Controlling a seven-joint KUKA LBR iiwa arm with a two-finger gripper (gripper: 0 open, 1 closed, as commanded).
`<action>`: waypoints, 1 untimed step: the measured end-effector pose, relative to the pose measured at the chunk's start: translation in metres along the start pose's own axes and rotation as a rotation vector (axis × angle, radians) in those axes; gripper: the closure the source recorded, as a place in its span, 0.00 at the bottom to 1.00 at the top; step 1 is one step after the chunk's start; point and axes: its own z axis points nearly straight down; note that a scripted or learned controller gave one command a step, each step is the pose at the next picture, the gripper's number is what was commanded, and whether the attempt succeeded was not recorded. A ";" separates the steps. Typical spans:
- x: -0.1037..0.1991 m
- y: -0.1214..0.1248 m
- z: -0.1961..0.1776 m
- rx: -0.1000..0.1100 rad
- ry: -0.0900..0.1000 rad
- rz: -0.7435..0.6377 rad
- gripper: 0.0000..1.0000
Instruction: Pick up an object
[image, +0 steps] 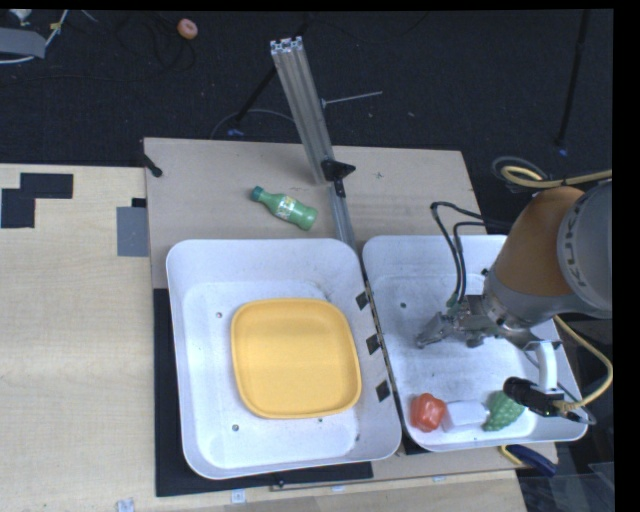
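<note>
My gripper hangs over the middle of the right bin, reaching in from the right under the grey arm with its orange band. Nothing shows between its tips. Below it, along the bin's near edge, lie a red tomato-like object, a small white block and a green leafy object, all apart from the gripper. A yellow square plate lies flat in the left bin.
A green bottle lies on its side on the bench behind the left bin. A slanted aluminium post rises behind the bins. Black clips line the divide between bins. Cables loop around the arm at the right.
</note>
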 end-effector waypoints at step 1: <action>-0.002 0.001 -0.012 -0.004 -0.001 0.003 1.00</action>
